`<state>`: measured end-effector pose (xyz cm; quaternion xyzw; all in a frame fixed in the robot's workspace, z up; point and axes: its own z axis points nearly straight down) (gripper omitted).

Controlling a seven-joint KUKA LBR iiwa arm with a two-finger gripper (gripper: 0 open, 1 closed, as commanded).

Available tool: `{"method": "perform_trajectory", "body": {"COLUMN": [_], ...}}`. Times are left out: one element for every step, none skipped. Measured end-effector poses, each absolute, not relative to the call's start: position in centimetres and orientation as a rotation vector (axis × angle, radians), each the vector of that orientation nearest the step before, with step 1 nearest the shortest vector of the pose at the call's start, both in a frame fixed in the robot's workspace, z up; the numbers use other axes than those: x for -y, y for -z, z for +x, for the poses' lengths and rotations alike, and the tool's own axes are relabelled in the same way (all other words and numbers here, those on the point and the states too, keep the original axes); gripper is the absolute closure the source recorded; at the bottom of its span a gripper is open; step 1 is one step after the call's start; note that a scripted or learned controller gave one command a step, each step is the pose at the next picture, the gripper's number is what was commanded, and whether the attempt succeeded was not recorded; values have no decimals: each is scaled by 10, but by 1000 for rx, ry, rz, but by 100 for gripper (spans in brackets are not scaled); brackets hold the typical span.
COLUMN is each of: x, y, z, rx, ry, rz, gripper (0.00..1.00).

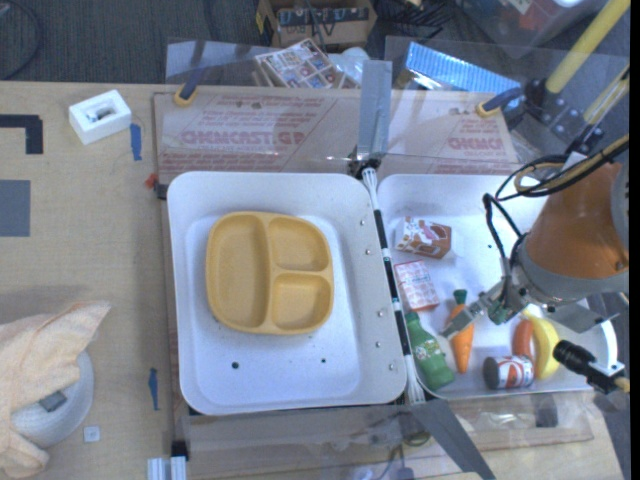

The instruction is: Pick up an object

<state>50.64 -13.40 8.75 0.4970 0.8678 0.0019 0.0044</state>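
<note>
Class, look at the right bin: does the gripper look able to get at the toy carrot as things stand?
Probably yes. The gripper hovers just beside the carrot, and nothing lies over it. The green bottle and the can flank it closely, so the fingers have little room.

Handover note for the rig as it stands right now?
Gripper: low in the right bin, over the carrot. Finger state unreadable; nothing visibly held.
Right bin also holds: green bottle, banana, can, two snack packets.
Left bin: yellow divided plate.
Done: arm is down among the objects.
Left: nothing looks lifted yet; the grasp and lift remain.
</note>
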Motion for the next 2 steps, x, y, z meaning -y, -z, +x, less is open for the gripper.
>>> {"method": "perform_trajectory", "body": {"x": [134,49], "y": [-95,-181], "z": [507,545], "rx": [-2717,-2669], "ry": [-7,4], "rz": [1562,1664], "gripper": [100,100]}}
